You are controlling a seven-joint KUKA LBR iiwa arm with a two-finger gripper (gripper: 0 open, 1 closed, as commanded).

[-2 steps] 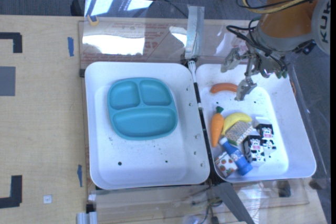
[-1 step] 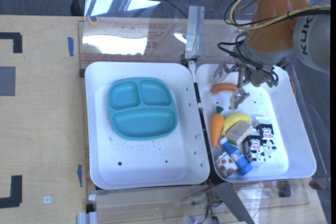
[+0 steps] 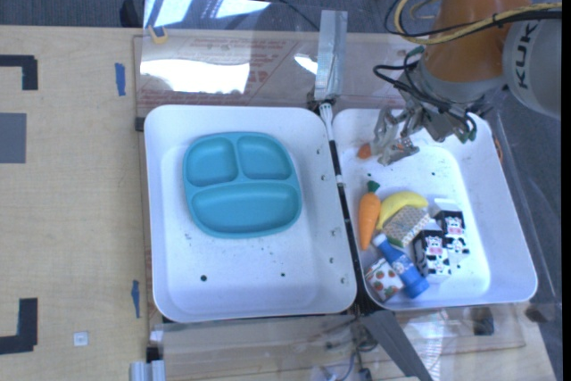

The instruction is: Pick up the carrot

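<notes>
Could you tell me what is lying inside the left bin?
The left bin holds a blue divided plate, its compartments bare. Whatever lies beneath the plate is covered.

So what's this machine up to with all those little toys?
A robot arm is meant to pick up the carrot. Its gripper hovers over the far end of the right bin, apart from the carrot, which lies near the bin's left wall beside a banana. The left bin holds a blue plate.

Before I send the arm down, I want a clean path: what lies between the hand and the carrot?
In the camera view, bare white bin floor separates the hand from the carrot. A small orange piece sits just left of that path.
</notes>
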